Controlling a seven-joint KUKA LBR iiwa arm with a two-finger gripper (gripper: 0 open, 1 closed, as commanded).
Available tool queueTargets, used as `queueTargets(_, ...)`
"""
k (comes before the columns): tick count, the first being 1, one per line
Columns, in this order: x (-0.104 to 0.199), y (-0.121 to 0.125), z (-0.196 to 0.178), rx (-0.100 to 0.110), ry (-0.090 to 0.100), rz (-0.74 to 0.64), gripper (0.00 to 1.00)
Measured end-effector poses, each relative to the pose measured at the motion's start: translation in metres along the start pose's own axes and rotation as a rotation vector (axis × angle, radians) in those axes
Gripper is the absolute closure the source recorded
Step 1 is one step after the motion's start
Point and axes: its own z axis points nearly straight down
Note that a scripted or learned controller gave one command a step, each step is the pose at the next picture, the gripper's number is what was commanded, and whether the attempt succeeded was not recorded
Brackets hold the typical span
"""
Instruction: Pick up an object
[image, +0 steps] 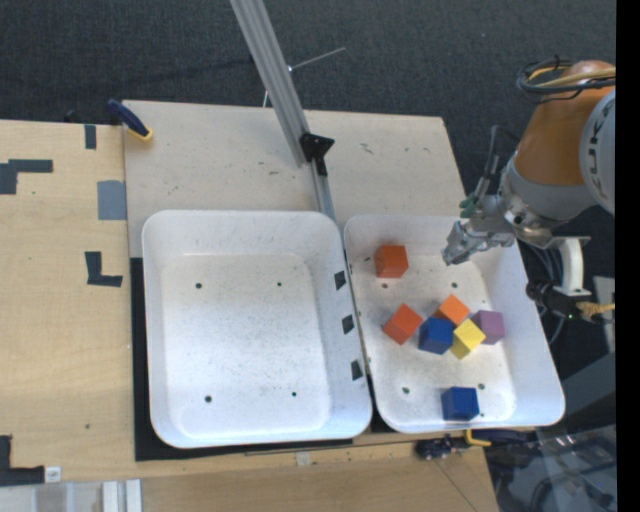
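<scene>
The right bin (520, 400) holds several small blocks. An orange cube (391, 261) sits alone near its far left. A cluster lies mid-bin: an orange block (403, 324), a blue cube (435, 335), a small orange block (454, 308), a yellow block (467, 339) and a purple block (490, 323). Another blue cube (460, 403) rests near the front. My gripper (458, 250) hangs over the bin's far right part, right of the lone orange cube and above the cluster, with nothing seen between its fingers.
The left bin (240, 330) lies beside the right one. A slanted metal pole (285, 90) runs from the top down to the bins' shared far edge. A blue and yellow clamp (130, 118) sits at the bench's far left corner.
</scene>
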Motion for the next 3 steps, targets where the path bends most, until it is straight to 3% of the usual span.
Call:
queueTargets(1,0.000,0.001,-0.020,0.004,0.001,0.000,1.00)
queueTargets(3,0.113,-0.008,0.001,0.009,0.003,-0.005,1.00)
